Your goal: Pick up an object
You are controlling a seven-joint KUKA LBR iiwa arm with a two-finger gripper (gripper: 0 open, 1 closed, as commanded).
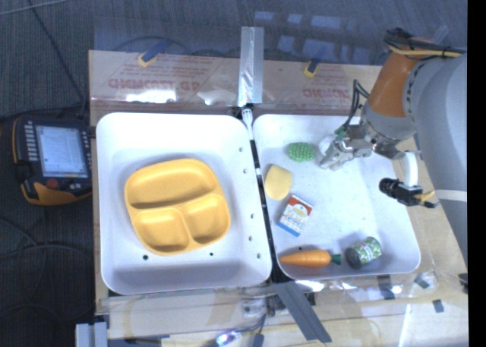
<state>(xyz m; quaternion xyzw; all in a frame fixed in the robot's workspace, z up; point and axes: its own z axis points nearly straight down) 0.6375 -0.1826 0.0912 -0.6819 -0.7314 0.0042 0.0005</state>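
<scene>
Camera view looks down at a slant on my counter (106,80), where two shallow white bins sit side by side. In the left bin (114,140) lies a yellow divided tray (178,205), with nothing else around it. The right bin (395,224) carries the loose things I can choose from. A small green bumpy object (301,152) sits toward the far side. A pale yellow block (277,182) lies against the left wall, with a small printed carton (295,216) just nearer than it. Along the near edge rest an orange carrot (307,259) and, to its right, a green round object (364,252).

My arm (395,95), grey with an orange band, reaches in from the right over the far part of the right bin. Its hand (335,152) hangs low above the bin floor, pointing left. I cannot tell from this angle how wide the hand stands, and I see nothing held in it.

What matters for the coming move: the green bumpy object lies directly to the left of the hand, just beside it and at about the same depth in the bin, apart rather than touching as far as I can judge. It is roundish, slightly longer left to right. I judge it the likeliest target, needing only a short shift leftward and a drop. The other things lie well apart, nearer to me.
</scene>
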